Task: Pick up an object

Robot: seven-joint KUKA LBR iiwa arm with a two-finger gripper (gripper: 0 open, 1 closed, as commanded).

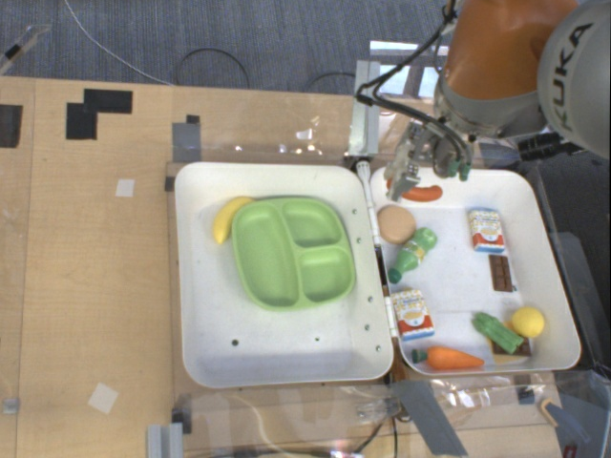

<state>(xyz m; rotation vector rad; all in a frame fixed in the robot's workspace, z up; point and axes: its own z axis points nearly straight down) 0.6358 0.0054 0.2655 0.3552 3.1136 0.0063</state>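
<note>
One fixed camera looks down slantwise on both bins (286, 370).

It looked like a robotics lab: a large grey and orange industrial arm (516, 55) hung over a pale plywood bench (86, 284) marked with black squares, loose cables (215, 60) trailed across grey carpet, and plastic toy food (449, 358) lay in a shallow white bin (549, 256).
</note>
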